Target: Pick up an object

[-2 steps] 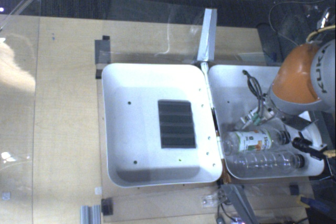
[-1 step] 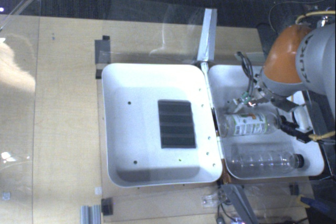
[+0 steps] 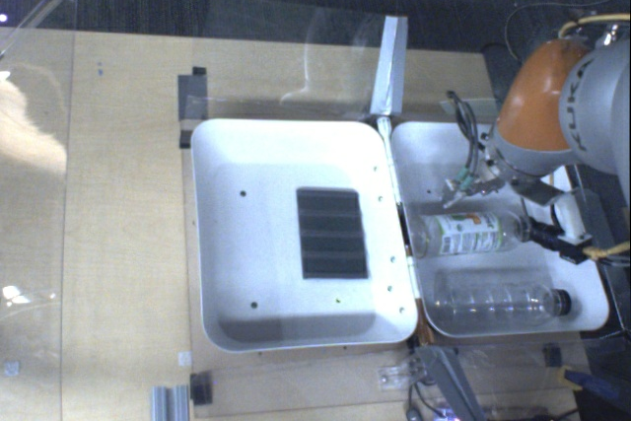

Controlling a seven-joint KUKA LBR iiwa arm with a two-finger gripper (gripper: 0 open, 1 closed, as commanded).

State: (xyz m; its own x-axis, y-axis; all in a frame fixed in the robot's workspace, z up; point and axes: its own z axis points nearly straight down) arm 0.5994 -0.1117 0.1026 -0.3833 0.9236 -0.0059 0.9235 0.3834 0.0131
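In the right bin (image 3: 424,148) a clear bottle with a white and green label (image 3: 468,234) lies on its side. A larger clear plastic bottle with a black cap (image 3: 498,303) lies nearer the front wall. My gripper (image 3: 469,182) hangs low over the right bin, just behind the labelled bottle and close to its upper side. The grey arm with its orange band (image 3: 537,104) reaches in from the right. A flat black ribbed pad (image 3: 332,233) rests in the middle of the left bin (image 3: 227,163).
A metal divider post (image 3: 387,64) rises behind the seam between the two bins. Cables (image 3: 552,237) run along the right side of the right bin. A clear screen (image 3: 59,113) stands at the left over the wooden bench.
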